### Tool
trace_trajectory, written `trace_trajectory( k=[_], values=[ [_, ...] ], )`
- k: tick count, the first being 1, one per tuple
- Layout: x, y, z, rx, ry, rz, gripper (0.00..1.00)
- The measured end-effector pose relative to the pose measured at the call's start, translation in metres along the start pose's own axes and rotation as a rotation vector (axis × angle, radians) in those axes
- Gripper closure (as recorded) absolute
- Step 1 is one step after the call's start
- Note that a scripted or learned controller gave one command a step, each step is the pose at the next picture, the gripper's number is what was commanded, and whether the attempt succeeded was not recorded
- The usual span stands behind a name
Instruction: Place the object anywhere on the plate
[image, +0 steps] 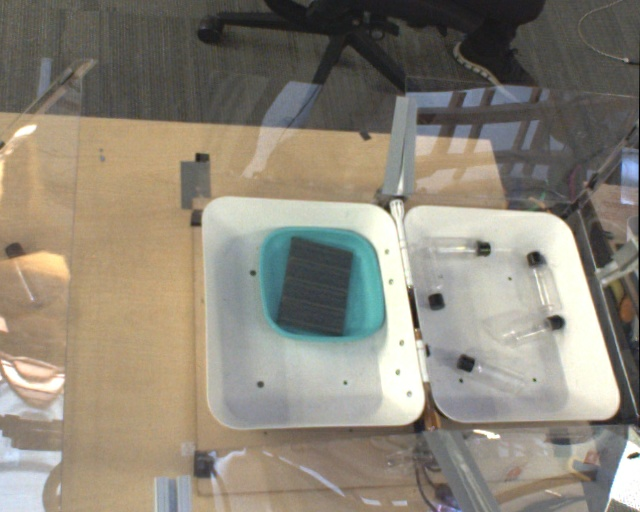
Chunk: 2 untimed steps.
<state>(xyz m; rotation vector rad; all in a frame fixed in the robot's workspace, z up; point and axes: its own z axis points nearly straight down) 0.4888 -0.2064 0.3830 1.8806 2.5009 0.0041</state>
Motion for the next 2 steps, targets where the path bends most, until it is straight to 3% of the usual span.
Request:
trace_trajectory(
  k=[1, 2],
  values=[
    [0.0001, 0.0008, -0.0553, -0.003, -0.002, -0.284, 0.00],
    [0.0000, 0.0008, -0.0547, -0.001, 0.000, -0.704, 0.00]
  ],
)
